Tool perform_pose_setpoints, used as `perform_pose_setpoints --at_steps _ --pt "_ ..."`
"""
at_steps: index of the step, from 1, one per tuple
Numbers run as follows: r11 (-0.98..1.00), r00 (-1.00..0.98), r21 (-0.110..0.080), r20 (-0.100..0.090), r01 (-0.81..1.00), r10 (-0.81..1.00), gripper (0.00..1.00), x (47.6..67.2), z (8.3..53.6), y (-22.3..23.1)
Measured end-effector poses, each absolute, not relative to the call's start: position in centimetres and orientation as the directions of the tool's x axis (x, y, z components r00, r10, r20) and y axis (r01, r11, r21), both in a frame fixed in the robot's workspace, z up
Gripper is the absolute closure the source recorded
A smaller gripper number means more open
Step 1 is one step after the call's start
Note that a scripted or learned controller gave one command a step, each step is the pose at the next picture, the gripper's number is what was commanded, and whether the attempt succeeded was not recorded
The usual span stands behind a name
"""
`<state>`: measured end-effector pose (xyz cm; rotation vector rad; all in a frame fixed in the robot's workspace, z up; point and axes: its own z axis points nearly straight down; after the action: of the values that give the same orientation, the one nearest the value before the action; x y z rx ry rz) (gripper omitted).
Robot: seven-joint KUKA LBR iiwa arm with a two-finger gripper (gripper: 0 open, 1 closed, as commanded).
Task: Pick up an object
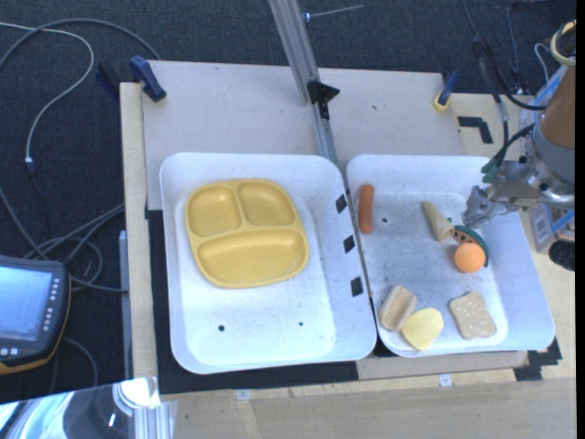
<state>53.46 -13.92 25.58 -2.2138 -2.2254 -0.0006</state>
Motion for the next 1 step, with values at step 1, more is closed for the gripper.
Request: perform_pose_setpoints --at_steps 1 --pt "0.006 -0.006 0.000 0.002 1.000 1.000 1.00 54.47 25.68 -9.07"
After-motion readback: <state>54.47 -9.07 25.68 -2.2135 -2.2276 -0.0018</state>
